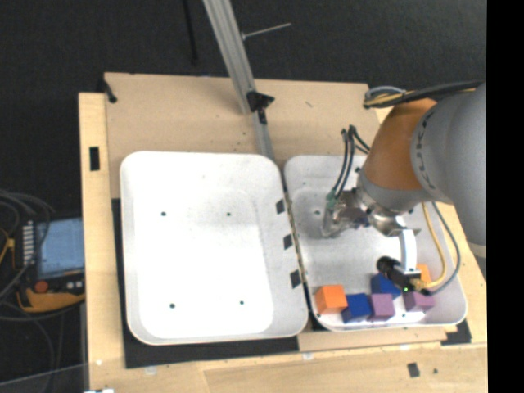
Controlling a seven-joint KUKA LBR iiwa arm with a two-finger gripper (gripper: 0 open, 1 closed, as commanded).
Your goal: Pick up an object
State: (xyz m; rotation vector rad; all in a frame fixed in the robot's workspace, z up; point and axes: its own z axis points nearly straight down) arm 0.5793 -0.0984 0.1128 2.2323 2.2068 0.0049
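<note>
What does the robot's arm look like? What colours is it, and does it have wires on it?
The arm is fat and round, grey with a wide orange band near the wrist. Below the band sits a silvery metal part that carries the small claw. Thin dark and green wires loop from the claw up along the orange band, and a yellow cable curves down the side. A white piece with black bits hangs underneath.
</note>
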